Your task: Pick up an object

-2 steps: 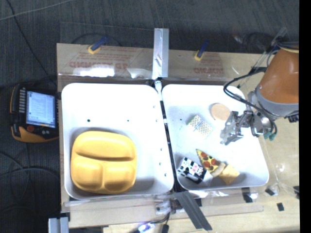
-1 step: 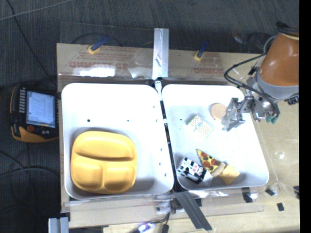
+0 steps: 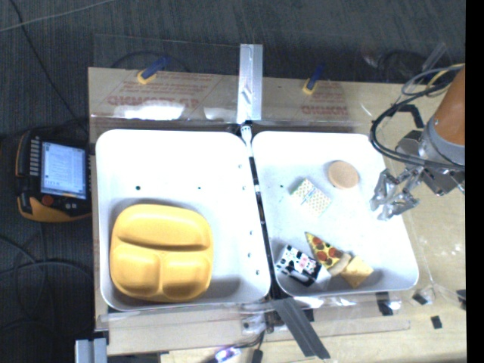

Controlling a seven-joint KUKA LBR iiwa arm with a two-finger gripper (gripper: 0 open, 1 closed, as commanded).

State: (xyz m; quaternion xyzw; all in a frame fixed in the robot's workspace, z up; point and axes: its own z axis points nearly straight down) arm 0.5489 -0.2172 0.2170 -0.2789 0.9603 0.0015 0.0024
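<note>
The right bin holds a round tan disc, a small patterned white-green block, a toy pizza slice and a black-and-white spotted block. A large yellow bread-shaped object lies in the left bin. My gripper hangs over the right side of the right bin, to the right of the tan disc and apart from it. Nothing shows between its fingers.
A metal divider post stands behind the seam between the bins. A handheld pendant with a lit screen lies left of the bench. Black cables loop near the arm's wrist at the right.
</note>
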